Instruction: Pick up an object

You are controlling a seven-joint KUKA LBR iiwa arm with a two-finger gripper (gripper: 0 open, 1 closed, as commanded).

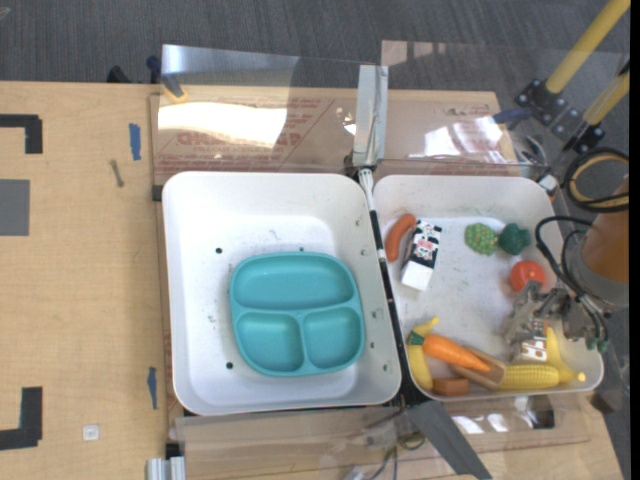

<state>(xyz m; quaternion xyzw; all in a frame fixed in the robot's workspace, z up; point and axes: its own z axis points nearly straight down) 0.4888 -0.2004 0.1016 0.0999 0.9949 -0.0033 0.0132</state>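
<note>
Pincer (530, 330) hangs just above corn (528, 375) (grip state unreadable); crowding carrot (455, 352) beside corn could deflect it, spoiling the pick.

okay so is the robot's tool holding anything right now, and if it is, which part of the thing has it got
Cannot be told. The tool is low in the right bin, above the corn cob; no object shows between its tips.

A yellow corn cob (527, 375) lies on its side along the lower edge of the right bin (455, 186), at the frame's lower right, just beside an orange carrot (452, 352) lying aslant to its left.
</note>
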